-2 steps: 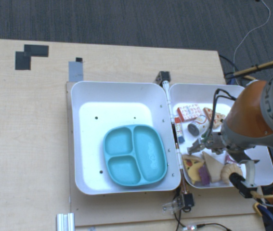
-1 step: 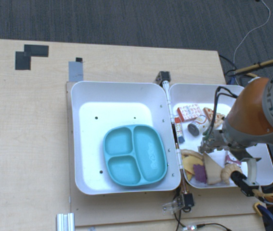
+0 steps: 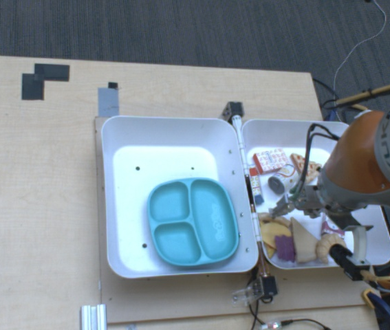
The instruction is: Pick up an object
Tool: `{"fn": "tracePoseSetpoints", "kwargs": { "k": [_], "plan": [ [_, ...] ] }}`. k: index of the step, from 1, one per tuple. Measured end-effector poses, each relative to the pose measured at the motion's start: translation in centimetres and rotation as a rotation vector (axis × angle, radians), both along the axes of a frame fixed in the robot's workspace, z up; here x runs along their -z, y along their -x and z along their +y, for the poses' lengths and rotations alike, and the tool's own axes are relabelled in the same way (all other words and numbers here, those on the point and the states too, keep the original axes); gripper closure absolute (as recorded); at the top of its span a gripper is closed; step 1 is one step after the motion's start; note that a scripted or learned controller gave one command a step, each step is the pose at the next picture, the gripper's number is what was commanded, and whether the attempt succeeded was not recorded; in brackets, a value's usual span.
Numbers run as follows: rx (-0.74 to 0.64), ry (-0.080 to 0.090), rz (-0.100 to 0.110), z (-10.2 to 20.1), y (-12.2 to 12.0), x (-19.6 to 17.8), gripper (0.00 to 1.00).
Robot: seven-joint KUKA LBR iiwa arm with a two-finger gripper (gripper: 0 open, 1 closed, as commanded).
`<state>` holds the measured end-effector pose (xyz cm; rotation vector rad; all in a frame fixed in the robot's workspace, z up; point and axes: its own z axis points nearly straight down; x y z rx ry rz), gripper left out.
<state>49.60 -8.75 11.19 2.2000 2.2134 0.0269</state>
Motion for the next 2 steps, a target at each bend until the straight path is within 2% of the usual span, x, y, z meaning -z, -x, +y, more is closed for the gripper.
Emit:
{"fn": "tracePoseSetpoints", "kwargs": {
  "k": [1, 2],
  "plan": [
    [0.002, -0.006, 0.010, -0.1, 0.3, 2.2, 0.00],
    [0.001, -0.002, 0.002, -0.2, 0.1, 1.0, 1.00]
  ]
}}
